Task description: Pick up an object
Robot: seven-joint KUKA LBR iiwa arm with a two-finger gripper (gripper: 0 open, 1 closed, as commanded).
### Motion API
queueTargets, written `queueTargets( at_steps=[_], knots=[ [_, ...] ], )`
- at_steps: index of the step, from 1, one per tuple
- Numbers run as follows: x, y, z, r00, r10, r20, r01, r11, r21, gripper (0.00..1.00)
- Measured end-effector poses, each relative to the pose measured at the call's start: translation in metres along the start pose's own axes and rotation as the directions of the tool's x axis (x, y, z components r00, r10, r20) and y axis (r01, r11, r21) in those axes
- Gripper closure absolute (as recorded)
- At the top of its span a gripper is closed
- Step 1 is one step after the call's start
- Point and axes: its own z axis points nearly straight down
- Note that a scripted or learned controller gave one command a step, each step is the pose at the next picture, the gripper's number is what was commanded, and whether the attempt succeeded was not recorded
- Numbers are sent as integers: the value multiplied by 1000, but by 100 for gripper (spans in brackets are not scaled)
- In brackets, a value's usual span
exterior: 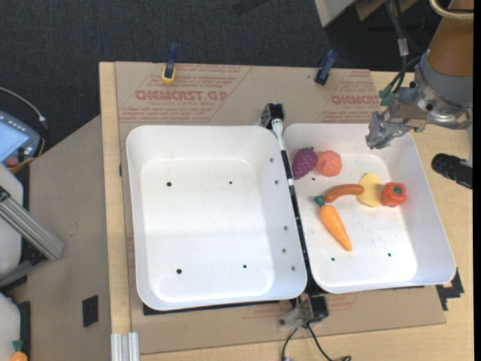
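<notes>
Two shallow white bins side by side on a brown board: left bin point(150, 224) bare white inside apart from a few dark dots, right bin point(421, 254) holding all the toy food.

Landmark: the carrot point(336, 226), orange with a green stub, lying at a slant near the middle of the right bin, tip pointing toward the near edge.

Just above the carrot, an orange-brown sausage point(343, 192) with a green end, curved, apparently touching the yellow piece point(370, 189) to the carrot's upper right. Beyond that yellow piece, farther right of the carrot, a red tomato point(393, 194) with a green top, pressed against the yellow piece. Up and slightly left of the carrot, purple grapes point(304, 162) close to the divider between the bins, with a pinkish-orange round fruit point(328, 163) just beside them on the right, possibly touching.

Gripper point(378, 136) well up and to the right of the carrot, hanging over the far edge of the right bin, above the yellow piece and tomato and apart from them. Nothing seen between its fingers; open or closed impossible to tell at this angle. Orange band and grey arm rising toward the top right corner.

Blue clamps point(170, 62) on the board's far edge, well beyond the carrot.
</notes>
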Motion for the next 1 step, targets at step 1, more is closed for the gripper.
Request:
queueTargets(
  at_steps=[1],
  knots=[
    [68, -24, 12, 1000, 1, -1, -1, 1000, 3, 100]
  ],
)
